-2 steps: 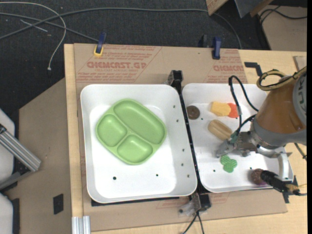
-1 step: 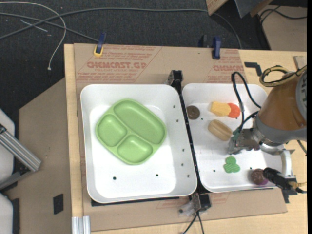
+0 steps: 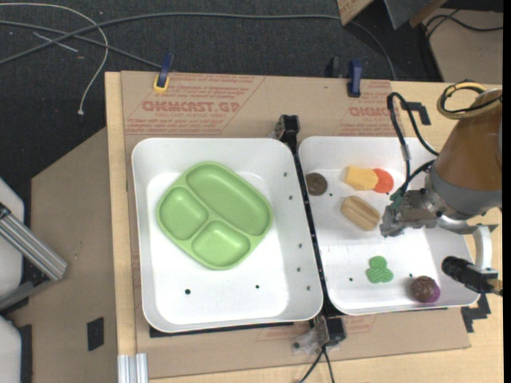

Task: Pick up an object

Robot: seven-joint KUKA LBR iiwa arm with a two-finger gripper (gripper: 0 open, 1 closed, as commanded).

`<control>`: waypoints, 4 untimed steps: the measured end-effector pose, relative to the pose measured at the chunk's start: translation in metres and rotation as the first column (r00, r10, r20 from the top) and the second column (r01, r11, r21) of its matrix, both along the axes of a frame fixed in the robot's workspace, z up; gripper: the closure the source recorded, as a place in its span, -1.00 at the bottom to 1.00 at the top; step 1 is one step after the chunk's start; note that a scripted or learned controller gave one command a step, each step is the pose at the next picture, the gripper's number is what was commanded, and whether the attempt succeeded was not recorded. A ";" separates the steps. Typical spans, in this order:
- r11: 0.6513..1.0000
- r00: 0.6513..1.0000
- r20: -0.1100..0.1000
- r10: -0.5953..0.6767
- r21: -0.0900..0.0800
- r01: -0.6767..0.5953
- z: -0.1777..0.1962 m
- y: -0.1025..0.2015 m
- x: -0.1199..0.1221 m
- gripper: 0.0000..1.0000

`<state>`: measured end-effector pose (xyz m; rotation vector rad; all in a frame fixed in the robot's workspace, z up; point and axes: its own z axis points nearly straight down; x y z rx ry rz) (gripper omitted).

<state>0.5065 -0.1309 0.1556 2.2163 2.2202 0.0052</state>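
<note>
My end effector [image 3: 397, 218] hangs in the right bin [image 3: 343, 290], just beside the tan roll [image 3: 359, 212] near the bin's middle; how wide it stands I cannot tell. I would center over the roll, then descend straight.

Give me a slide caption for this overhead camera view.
Grey-and-orange arm's gripper hovers beside tan oval bread roll in right white bin; green divided plate fills left bin.
</note>
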 end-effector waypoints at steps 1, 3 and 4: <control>1.000 1.000 0.001 -0.001 -0.001 0.001 0.059 0.000 -0.008 1.00; 1.000 1.000 -0.008 0.004 0.004 -0.004 0.084 0.050 0.001 1.00; 1.000 1.000 -0.007 0.006 0.004 -0.006 0.081 0.110 0.010 1.00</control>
